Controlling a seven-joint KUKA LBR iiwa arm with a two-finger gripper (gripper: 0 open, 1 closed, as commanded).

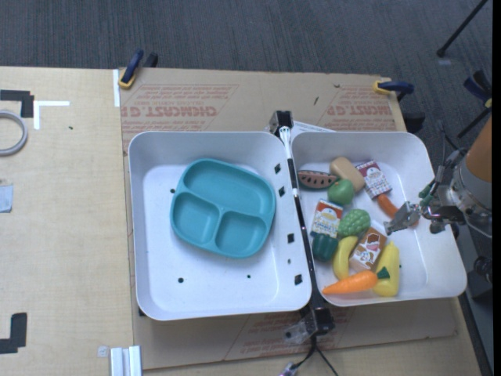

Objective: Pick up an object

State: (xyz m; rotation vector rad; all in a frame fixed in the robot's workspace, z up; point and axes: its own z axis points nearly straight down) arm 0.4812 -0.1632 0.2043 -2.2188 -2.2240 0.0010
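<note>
The right bin [438, 269] holds several toy foods. Among them are a watermelon slice [316, 178], a tan potato [347, 171], a green pepper [340, 191], a broccoli [354, 222], a banana [343, 258], a big carrot [352, 283] and a small carrot [387, 205]. Small cartons [374, 178] [326, 217] [368, 251] lie between them. My gripper [401, 218] reaches in from the right, low over the bin's right half, just right of the broccoli and above the lower carton. I see nothing held in it.
The left bin [149, 233] holds a teal compartment plate [223, 207]. Both bins sit on a cardboard sheet [188, 104] on the wooden bench. Blue-and-yellow clamps [131, 67] [395, 88] pin the sheet's far corners. Bare white bin floor lies right of the toys.
</note>
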